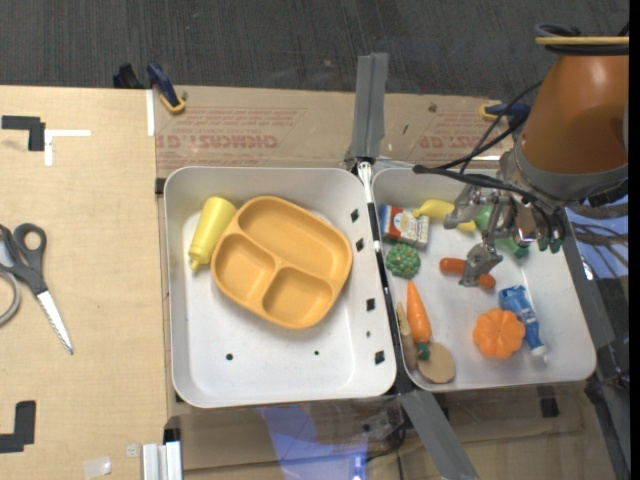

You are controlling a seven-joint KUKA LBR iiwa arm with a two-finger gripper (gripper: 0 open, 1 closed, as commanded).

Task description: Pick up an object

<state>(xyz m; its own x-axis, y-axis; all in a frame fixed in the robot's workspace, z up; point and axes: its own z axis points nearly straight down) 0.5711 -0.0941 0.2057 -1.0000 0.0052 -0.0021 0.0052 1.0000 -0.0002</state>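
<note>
Over the right bin [575, 313], the gripper [482, 260] hovered by the small red-orange piece [458, 265]; finger state: cannot tell. Nothing lifted yet, pick still to do.

the arm [585, 108] is cut off by the right edge. the red sausage [467, 268] is partly hidden behind the gripper [483, 260], and the scissors [25, 278] are clipped at the left edge.

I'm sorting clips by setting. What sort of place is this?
Probably a robotics lab bench: two white bins of toy food such as a carrot, a taped cardboard surface, and scissors lying alongside.
</note>
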